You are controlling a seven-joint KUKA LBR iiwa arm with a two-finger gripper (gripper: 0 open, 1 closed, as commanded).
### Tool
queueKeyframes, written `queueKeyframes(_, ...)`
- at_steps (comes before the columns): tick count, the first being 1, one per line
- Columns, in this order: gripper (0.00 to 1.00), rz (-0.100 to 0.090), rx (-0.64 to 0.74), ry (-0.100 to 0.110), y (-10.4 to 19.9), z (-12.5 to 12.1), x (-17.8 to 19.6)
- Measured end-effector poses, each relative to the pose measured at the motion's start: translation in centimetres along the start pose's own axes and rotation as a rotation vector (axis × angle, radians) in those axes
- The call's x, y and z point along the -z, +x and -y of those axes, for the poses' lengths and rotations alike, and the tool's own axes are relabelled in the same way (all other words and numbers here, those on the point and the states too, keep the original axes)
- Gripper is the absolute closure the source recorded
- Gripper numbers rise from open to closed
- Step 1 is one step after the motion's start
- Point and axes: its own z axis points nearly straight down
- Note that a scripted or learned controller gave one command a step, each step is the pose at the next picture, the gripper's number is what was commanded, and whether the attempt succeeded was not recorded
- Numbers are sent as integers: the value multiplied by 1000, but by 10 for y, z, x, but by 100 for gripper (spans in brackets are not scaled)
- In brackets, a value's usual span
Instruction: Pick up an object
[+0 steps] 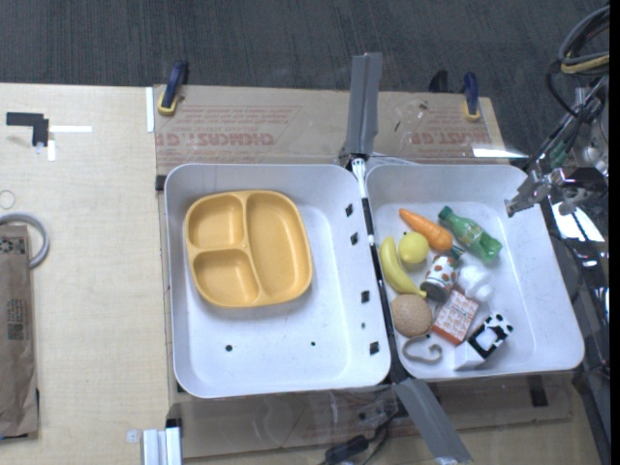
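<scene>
End effector (531, 190) sits at the far right corner of the right bin (542, 289), just over its rim; thin metal fingers point down-left. Cannot tell whether they are wide or narrow, the detail being too small. Nothing between them.

Candidate objects lie clustered along the left half of the right bin, well apart from the end effector. Nearest: green bottle (471, 232), lying tilted. Beside it an orange carrot (424, 226), then a yellow lemon (413, 248) touching a banana (397, 267). Toward the near edge: a small red-and-white can (440, 274), a tan round ball (411, 314), a red carton (456, 316), a black-and-white cow figure (492, 335).

Left bin (194, 356) carries a yellow divided plate (248, 248), not needed here.

Judgement: approach not begun. Best target is probably the green bottle, as it is closest and has free space on its far-right side. Align the fingers across its narrow axis, descend straight, and avoid clipping the carrot.
</scene>
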Motion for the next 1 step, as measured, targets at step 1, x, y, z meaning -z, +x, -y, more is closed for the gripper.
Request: queueKeyframes(1,0,-1,17,-3,29,33,-151)
